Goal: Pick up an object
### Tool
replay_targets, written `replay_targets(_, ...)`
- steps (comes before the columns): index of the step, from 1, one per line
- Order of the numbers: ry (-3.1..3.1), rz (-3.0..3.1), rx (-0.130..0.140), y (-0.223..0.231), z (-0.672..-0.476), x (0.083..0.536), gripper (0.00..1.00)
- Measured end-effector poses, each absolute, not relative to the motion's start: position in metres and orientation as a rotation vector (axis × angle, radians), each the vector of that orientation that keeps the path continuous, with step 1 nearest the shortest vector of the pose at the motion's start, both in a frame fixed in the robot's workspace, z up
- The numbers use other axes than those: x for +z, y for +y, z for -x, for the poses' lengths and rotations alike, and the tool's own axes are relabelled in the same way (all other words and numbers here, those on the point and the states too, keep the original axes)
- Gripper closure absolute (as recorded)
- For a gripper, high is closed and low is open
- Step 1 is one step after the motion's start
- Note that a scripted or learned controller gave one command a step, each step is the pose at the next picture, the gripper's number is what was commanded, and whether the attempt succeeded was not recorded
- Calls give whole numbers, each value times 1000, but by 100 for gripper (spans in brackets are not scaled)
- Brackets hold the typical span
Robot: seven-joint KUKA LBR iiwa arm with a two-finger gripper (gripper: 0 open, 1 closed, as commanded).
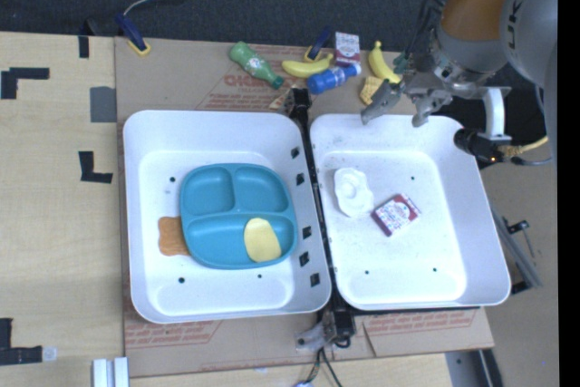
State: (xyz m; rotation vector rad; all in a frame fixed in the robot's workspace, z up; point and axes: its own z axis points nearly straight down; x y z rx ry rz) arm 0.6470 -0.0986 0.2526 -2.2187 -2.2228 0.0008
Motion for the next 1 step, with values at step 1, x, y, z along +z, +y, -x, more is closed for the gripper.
replay_targets(1, -2218, 2219, 4, -119, -574, 150, 0)
